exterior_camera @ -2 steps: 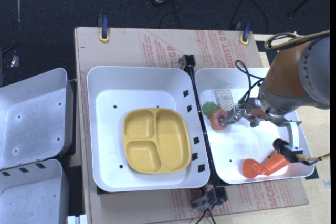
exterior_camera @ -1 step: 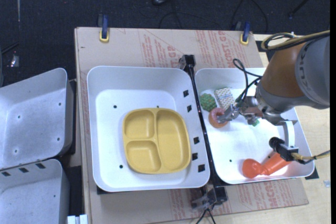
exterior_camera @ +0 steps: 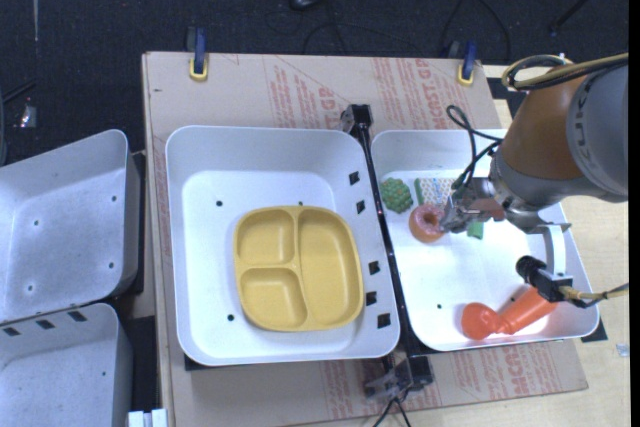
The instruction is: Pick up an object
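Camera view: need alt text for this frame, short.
The grey-and-orange arm reaches in from the right, its gripper low over a pink ring in the right bin, beside a green object and an orange tool. The left bin holds a yellow divided plate.

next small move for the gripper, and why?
Probably lower straight down a touch onto the pink ring. The gripper sits right at the ring's edge in the right bin, with a green ball close on the far side, so a short vertical drop looks safer than sliding sideways. Whether it holds anything yet is unclear.
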Controlling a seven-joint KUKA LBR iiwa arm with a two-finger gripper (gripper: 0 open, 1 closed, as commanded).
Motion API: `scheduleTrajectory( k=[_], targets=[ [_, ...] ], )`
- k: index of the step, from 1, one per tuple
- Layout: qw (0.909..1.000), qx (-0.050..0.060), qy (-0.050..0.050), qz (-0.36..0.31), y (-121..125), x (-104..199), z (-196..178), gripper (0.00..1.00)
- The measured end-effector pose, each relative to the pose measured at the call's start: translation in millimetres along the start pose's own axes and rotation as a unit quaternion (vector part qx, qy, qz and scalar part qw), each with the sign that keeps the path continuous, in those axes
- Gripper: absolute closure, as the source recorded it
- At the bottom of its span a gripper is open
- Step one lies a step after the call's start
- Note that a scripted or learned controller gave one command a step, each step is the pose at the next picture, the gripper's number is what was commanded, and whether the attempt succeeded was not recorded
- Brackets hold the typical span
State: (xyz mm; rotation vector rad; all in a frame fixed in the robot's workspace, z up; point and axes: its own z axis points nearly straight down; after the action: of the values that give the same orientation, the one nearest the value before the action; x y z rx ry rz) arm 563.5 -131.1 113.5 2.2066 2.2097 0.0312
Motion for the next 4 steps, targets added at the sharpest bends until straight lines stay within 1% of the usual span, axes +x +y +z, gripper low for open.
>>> scheduleTrajectory(
  k=[1, 2, 3, 4],
  targets=[
    [0.9999, 0.012, -0.001, 0.0, -8, 1, -54, 1.0],
    [0.9999, 0.011, -0.001, -0.001, -5, 1, -105, 1.0],
    [0.9999, 0.014, 0.0, -0.003, 2, 48, -98, 1.0],
    [0.9999, 0.012, 0.0, -0.003, 19, 96, -102, 1.0]
  ],
)
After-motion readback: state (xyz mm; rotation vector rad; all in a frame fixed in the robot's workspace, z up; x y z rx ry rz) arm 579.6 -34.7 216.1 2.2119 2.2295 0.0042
